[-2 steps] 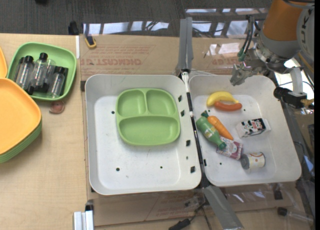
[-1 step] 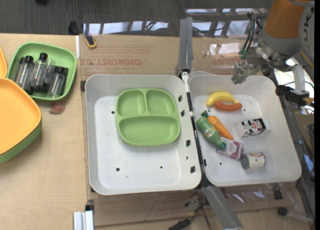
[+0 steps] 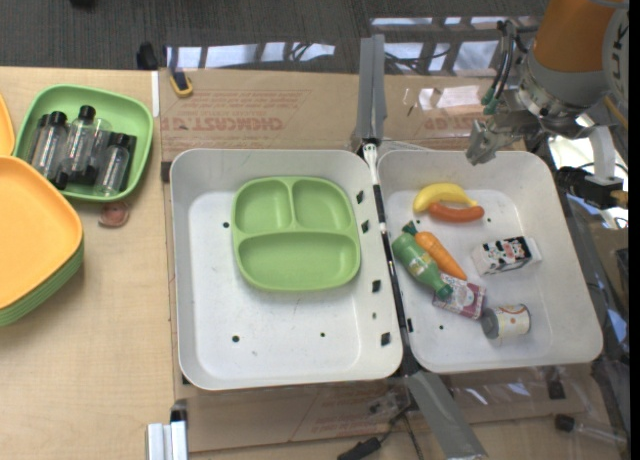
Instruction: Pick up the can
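Can (image 3: 507, 322) lies on its side near front of right bin (image 3: 570, 343), just beside pink pouch (image 3: 461, 297). Further back: green bottle (image 3: 415, 257) touching carrot (image 3: 440, 253), milk carton (image 3: 506, 253), then sausage (image 3: 456, 212) against banana (image 3: 440, 195). Left bin (image 3: 200, 348) holds green divided plate (image 3: 296, 232). Gripper (image 3: 480, 146) hovers over right bin's far edge, well apart from can; cannot tell finger state.

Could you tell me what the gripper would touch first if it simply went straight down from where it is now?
Probably the back rim of the right bin: the gripper hangs about over that edge, well behind the banana and far from the can. Depth is hard to judge from this slanted view.
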You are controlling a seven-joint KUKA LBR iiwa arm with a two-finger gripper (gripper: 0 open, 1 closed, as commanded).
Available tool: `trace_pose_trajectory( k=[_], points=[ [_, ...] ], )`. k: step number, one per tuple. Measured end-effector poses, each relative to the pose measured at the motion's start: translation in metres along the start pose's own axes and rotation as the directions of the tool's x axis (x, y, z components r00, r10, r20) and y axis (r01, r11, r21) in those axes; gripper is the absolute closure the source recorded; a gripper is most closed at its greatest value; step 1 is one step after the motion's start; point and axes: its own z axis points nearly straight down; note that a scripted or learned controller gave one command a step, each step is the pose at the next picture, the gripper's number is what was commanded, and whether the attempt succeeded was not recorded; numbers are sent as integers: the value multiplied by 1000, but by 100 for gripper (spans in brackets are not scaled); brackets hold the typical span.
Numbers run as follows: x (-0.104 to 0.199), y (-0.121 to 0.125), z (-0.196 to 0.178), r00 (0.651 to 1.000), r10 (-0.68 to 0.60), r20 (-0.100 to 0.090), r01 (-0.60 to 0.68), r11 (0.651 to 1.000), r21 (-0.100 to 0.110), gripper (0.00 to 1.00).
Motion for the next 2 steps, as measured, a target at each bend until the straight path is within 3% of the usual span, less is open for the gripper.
trace_pose_trajectory(
  k=[1,2],
  points=[
    [-1,0,-9,1000,-2,2,2,1000,0,100],
    [48,-24,4,987,-161,-6,161,987,2,100]
  ],
)
